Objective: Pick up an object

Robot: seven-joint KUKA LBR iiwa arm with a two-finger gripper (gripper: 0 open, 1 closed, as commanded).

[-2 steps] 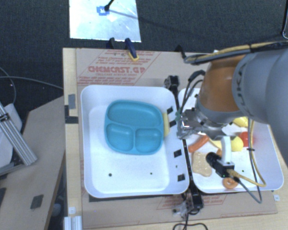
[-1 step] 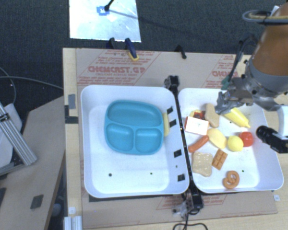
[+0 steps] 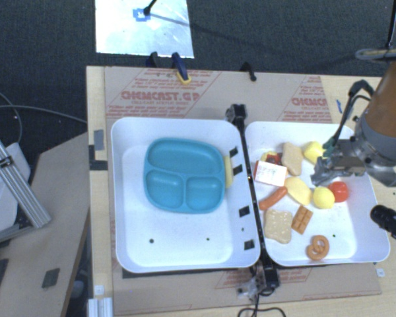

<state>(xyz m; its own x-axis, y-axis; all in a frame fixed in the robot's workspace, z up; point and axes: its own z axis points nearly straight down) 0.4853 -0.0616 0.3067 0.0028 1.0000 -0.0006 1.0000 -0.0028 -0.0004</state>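
Two white bins, one blue tray

White bins looked smooth glossy plastic; blue tray matt plastic; desk printed cardboard sheet; floor dark rough carpet; frame brushed metal.

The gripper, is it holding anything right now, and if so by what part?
Cannot be told. The gripper is low in the right bin among the toy food, beside a yellow lemon and a red tomato, but nothing shows between its fingertips.

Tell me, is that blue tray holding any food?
Empty. The blue tray in the left bin shows bare compartments; the toy food lies in the right bin.
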